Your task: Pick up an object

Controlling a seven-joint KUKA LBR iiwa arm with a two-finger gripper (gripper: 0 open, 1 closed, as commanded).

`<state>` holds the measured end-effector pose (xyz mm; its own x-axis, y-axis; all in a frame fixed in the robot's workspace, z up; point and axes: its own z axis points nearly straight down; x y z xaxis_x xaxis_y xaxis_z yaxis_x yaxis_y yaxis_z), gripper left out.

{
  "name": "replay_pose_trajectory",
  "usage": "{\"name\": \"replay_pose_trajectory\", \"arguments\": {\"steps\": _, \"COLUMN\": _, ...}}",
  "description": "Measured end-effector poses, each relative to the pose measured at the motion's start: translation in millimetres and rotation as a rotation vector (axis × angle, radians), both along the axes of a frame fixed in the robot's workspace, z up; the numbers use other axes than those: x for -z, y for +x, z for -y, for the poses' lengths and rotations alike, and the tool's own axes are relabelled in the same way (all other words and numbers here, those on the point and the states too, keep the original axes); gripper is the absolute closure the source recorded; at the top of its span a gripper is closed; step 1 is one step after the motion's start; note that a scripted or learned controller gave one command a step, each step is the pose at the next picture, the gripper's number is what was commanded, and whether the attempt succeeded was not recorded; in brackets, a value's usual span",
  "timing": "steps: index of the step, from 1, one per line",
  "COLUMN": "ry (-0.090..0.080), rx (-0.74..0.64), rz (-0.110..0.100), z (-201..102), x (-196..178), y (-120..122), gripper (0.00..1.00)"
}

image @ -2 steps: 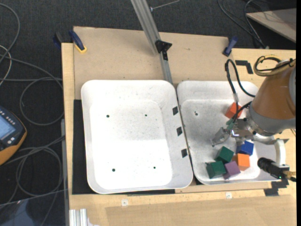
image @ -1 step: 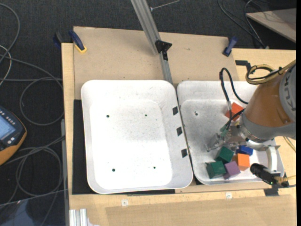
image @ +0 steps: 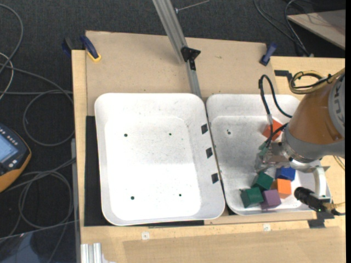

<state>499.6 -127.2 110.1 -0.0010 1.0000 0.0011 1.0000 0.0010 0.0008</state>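
The right bin holds a cluster of small blocks near its front right corner. Two green blocks sit there, one at the front and one just behind it. A purple block, an orange block and a blue block lie beside them. Another orange-red block lies further back. My gripper reaches down from the right, just above and behind the rear green block. The wrist hides the fingers.
The left bin stands beside the right one. A metal pole slants in from the top to the seam between the bins. Black cables hang off the arm over the right bin's back. Blue clamps hold the board's corners.
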Motion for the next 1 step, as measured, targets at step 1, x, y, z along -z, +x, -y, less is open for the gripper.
{"name": "replay_pose_trajectory", "arguments": {"steps": 1, "ry": -0.003, "rx": 0.000, "rz": 0.005, "z": 3.4, "x": -53.1, "y": -8.2, "gripper": 1.00}}
